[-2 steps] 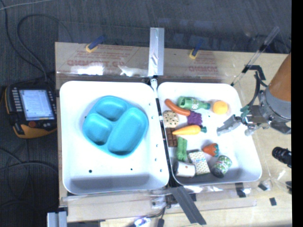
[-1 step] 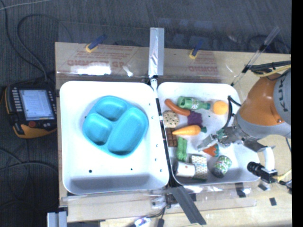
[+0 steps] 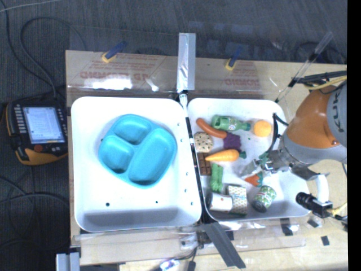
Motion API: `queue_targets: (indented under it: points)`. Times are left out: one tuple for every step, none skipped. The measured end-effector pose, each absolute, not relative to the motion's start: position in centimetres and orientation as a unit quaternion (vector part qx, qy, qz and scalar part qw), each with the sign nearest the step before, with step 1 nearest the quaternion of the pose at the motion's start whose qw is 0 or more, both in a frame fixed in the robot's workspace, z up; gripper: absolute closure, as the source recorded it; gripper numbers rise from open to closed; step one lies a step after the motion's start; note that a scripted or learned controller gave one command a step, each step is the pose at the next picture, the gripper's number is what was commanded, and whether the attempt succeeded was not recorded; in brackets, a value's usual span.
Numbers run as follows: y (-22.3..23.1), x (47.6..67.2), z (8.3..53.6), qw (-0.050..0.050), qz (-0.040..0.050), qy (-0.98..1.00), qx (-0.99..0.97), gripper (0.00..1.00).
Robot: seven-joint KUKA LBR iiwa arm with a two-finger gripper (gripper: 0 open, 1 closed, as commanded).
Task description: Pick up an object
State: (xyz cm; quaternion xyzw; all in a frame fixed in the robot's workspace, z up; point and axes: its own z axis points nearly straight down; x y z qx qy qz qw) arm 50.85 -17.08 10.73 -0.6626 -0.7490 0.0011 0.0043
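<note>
Camera view
Risk: the toys in the right bin (image 3: 282, 210) lie crowded, so the fingers could jam on two neighbours, or nudge the small red piece (image 3: 254, 179) aside and close on nothing.
Arm pose: the arm (image 3: 316, 131) reaches in from the right, wrist bent down over the bin's right-middle.
Gripper (image 3: 264, 164): low among the toys; how far open, and whether it grasps anything, I cannot tell.
Targets: carrot (image 3: 221, 156), orange ball (image 3: 262, 128), speckled ball (image 3: 263, 197), all in the right bin.
Left bin (image 3: 84, 208): holds a blue divided tray (image 3: 138, 149).

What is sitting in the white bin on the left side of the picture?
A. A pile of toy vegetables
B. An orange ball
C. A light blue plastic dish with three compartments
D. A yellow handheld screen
C: the light blue three-compartment plastic dish lies in the left white bin, while the toy foods sit in the right white bin.
</note>
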Motion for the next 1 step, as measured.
queue_targets:
  points:
    - [-13.86,56.54,21.23,0.001,0.0017,-0.733,-0.68,1.0]
